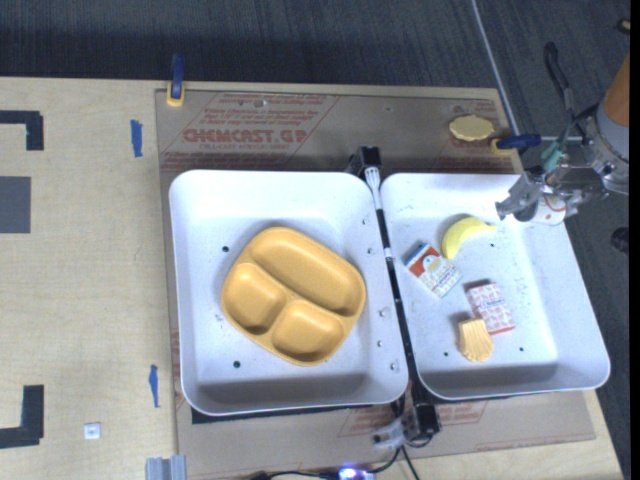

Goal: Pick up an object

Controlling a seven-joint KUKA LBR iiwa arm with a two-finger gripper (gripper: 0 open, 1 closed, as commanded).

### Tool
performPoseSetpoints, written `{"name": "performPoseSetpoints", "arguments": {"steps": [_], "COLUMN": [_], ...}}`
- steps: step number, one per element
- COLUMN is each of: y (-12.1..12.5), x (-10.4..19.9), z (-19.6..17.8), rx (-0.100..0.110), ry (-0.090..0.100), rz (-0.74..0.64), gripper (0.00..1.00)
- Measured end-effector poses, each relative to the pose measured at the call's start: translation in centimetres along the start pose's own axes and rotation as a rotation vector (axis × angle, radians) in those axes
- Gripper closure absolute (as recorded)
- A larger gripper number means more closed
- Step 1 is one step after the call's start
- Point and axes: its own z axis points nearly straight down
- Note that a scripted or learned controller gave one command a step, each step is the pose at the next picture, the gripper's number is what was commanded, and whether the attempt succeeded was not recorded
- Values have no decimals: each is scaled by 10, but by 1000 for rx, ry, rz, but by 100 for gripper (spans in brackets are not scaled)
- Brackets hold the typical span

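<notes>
Waffle toy [476, 339] front; gripper [522, 206] perhaps touching banana [461, 234].

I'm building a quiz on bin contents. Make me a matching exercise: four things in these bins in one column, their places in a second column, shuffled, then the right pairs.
Things:
1. yellow sectioned tray
2. banana
3. small carton with a blue and orange label
4. red-and-white patterned packet

Places:
A. right bin, far part, nearest the end effector
B. right bin, just beyond the ridged yellow piece
C. middle of the left bin
D. right bin, close to the divider between the bins

Pairs: 1-C, 2-A, 3-D, 4-B
</notes>
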Motion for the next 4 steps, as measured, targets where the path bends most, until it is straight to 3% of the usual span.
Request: {"name": "performPoseSetpoints", "arguments": {"steps": [1, 2, 3, 4], "y": [-39, -86, -84, -50], "x": [-10, -13, -13, 40], "z": [140, 160, 150, 93], "rx": [-1, -20, -24, -1], "ry": [-1, -10, -12, 0], "rz": [1, 2, 3, -1], "gripper": [0, 0, 100, 100]}}
